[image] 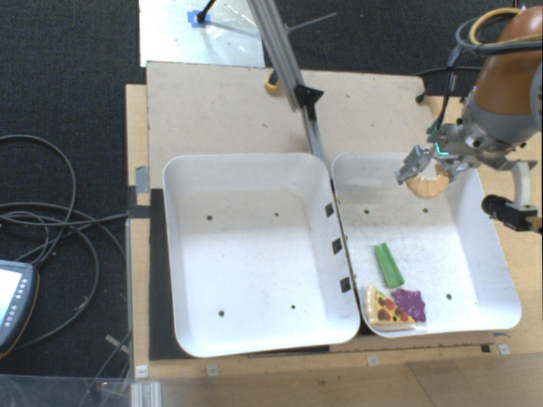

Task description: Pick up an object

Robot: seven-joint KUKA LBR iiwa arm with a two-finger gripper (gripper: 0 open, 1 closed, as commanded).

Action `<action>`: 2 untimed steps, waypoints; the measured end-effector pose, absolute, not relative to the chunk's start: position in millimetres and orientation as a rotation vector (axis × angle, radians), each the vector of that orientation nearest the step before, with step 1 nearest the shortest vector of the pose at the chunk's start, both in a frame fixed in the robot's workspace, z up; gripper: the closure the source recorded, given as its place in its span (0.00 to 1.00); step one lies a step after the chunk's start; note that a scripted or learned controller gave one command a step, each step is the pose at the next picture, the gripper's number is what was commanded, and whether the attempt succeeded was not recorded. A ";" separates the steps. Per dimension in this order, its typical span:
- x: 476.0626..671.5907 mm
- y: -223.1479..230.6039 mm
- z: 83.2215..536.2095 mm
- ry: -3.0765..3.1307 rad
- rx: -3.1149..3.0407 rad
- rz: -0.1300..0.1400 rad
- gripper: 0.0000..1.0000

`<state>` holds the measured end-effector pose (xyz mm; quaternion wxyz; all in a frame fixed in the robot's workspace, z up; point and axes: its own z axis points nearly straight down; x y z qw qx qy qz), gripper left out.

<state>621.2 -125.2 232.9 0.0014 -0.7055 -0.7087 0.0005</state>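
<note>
The gripper (422,173) sits over the far end of the right bin (488,253), and there's a round tan thing (428,185), looks like a toy cookie or bun, tucked right under it and partly hidden. It seems to be between the fingers, so I'd say they're clamped on it, though the angle doesn't make that totally clear, and I can't tell if it's lifted off the bin floor or just resting there. It looks light and stiff, probably plastic, so probably a bit slick; grabbing across the middle of the round edge seems like the safe bet, since a hold near the rim could let it pop out. Near end of the same bin has a green stick (389,265), a pizza slice toy (383,306) and a purple bunch (411,300) just beside it. The left bin (182,227) is next door on the worktop (221,108).
</note>
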 end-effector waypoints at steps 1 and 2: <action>621.9 -125.3 235.3 -2.227 -2.216 -0.002 0.00; 619.3 -127.3 172.9 -2.220 -2.218 0.004 0.00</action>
